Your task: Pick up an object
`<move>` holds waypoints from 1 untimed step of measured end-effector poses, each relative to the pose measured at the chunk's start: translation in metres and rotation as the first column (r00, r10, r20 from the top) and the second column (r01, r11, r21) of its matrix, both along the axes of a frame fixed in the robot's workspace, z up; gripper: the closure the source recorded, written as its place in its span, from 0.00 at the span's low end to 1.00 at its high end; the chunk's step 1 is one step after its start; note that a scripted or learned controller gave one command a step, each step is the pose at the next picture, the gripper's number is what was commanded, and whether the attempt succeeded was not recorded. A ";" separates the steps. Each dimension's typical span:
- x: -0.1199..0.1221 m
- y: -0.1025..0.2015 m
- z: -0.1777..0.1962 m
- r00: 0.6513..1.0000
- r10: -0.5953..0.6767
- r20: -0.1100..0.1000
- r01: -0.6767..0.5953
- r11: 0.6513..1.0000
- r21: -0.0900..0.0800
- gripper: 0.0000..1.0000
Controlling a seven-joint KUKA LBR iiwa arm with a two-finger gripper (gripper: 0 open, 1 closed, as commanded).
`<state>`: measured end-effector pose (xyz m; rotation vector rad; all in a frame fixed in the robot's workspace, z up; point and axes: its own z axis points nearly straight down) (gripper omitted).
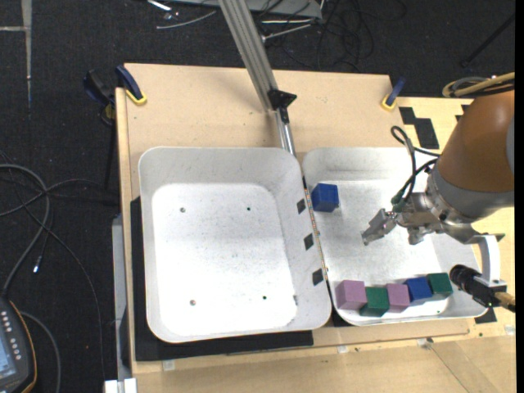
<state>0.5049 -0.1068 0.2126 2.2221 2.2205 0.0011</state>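
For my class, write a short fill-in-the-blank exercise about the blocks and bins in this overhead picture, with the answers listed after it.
1. All the blocks lie in the ____ bin as the camera sees it.
2. The lone block near the divider is ____ in colour.
3. The row of blocks lies along the bin's ____ edge.
4. The gripper hangs over the same bin as the ____.

Answers: right; blue; near; blocks
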 end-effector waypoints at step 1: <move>-0.013 -0.078 -0.120 1.000 -0.006 -0.001 0.006 1.000 0.000 0.00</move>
